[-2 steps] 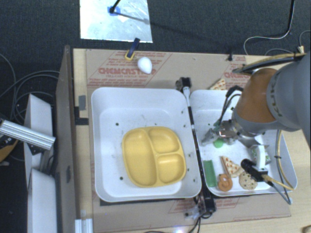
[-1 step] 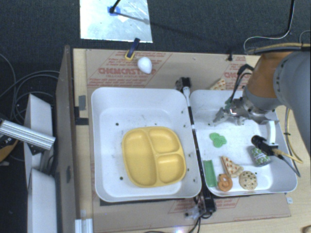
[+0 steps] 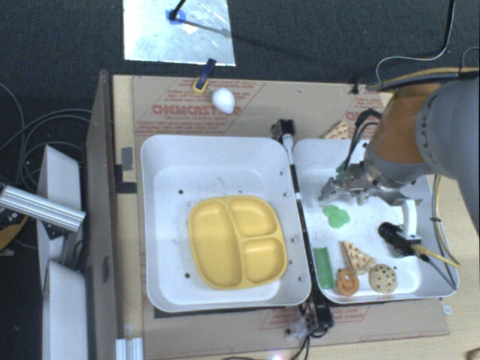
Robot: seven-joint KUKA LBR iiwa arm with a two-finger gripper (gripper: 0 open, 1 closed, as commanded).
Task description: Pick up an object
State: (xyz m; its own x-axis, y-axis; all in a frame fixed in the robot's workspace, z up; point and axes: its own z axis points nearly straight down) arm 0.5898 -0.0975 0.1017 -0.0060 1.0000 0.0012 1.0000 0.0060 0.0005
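Note:
My gripper (image 3: 343,191) hangs over the upper middle of the right bin (image 3: 429,291), the grey arm reaching in from the right. Just below it a small green leafy piece (image 3: 337,217) lies on the bin floor, apart from the gripper. Along the bin's front lie a green stick (image 3: 323,267), a pizza slice (image 3: 357,258), a small orange ring (image 3: 346,282) and a chocolate-chip cookie (image 3: 383,277). Nothing shows in the gripper's grasp.
The left bin (image 3: 169,171) holds a yellow divided plate (image 3: 237,240). Behind the bins, a white egg (image 3: 223,100) rests on the cardboard, and a cracker-like piece (image 3: 337,131) sits by the right bin's far rim. A black divider (image 3: 294,182) runs between the bins.

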